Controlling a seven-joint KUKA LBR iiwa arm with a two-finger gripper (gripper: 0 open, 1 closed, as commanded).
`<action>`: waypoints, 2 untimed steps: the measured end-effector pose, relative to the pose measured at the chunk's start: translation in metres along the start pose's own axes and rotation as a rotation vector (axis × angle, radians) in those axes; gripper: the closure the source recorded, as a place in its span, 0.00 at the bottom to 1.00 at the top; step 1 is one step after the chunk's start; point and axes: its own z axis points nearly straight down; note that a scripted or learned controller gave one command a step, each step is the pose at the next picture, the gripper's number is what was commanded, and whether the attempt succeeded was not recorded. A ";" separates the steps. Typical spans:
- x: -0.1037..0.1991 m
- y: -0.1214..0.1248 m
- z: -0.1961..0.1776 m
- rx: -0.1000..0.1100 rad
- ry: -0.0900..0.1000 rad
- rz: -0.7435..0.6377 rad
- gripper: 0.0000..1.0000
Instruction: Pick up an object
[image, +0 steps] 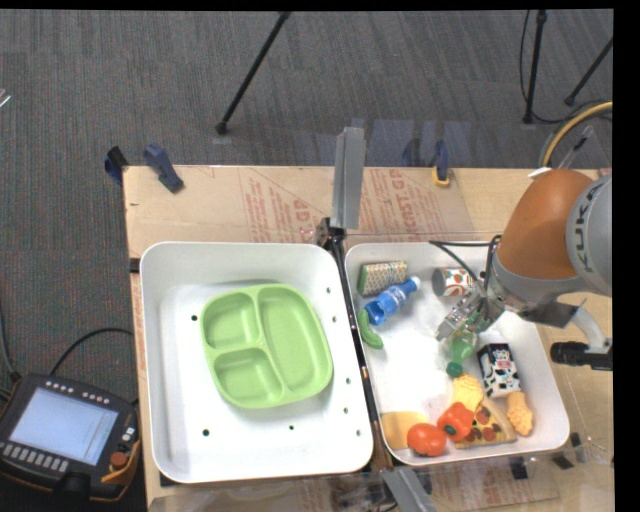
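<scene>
I see the arm reaching in from the right over the right bin, its orange band above the wrist. The gripper sits low in the middle of that bin, just above a green object, and I cannot tell how its jaws stand or whether anything is between them.

The right bin carries the loose items. Near its back edge lie a grater and, right of it, a small can. A blue bottle lies tilted near the back-left corner, with a green pepper against the left wall. Right of the gripper is a black-and-white carton. Along the front edge I see a tomato, a red pepper, a pizza slice and a yellow piece.

The left bin holds a green divided tray near its centre, lying flat.
</scene>
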 end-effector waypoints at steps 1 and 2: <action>0.043 0.031 -0.163 -0.010 -0.011 -0.014 1.00; 0.015 0.037 -0.024 0.007 0.010 -0.212 1.00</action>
